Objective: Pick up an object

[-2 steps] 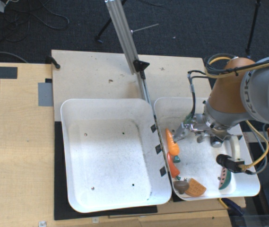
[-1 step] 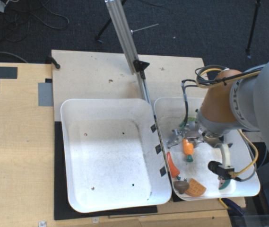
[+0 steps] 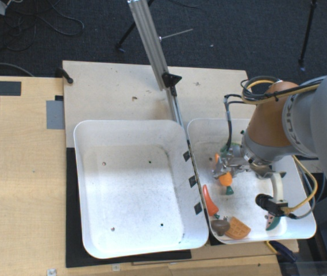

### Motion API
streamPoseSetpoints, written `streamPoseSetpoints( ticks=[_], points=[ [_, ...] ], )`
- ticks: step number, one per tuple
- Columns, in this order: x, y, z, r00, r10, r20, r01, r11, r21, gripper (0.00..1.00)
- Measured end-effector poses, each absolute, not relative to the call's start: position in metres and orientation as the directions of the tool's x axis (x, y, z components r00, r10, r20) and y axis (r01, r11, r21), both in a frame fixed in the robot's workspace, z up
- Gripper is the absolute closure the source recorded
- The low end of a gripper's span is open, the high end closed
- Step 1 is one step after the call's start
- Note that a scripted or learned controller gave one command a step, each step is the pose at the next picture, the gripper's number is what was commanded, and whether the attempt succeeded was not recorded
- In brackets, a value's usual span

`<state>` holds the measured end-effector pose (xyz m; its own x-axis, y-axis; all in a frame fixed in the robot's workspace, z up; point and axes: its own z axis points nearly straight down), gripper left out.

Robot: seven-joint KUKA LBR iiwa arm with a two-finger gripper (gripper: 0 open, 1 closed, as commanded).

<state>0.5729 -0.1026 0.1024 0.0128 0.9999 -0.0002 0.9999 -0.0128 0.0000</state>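
The gripper (image 3: 224,167) hangs low in the right bin (image 3: 301,230), and its metal tip sits right above a small orange ball (image 3: 225,180), close enough that contact or a grip cannot be told, nor whether it is spread or closed. A red-orange strip (image 3: 209,200) lies along this bin's left wall, with a dark lump (image 3: 220,227) and a tan wedge (image 3: 239,229) touching each other at the near edge and a green piece (image 3: 273,223) toward the near right corner. The left bin (image 3: 88,154) sits just beside it, and a slanted aluminium bar (image 3: 152,42) comes down to the gap between the two bins.
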Motion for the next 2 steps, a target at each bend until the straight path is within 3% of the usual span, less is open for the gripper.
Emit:
streamPoseSetpoints(
  ticks=[2],
  points=[
    [0.583, -0.103, 0.203, 0.000, 1.000, 0.000, 1.000, 0.000, 0.002, 1.00]
  ],
)
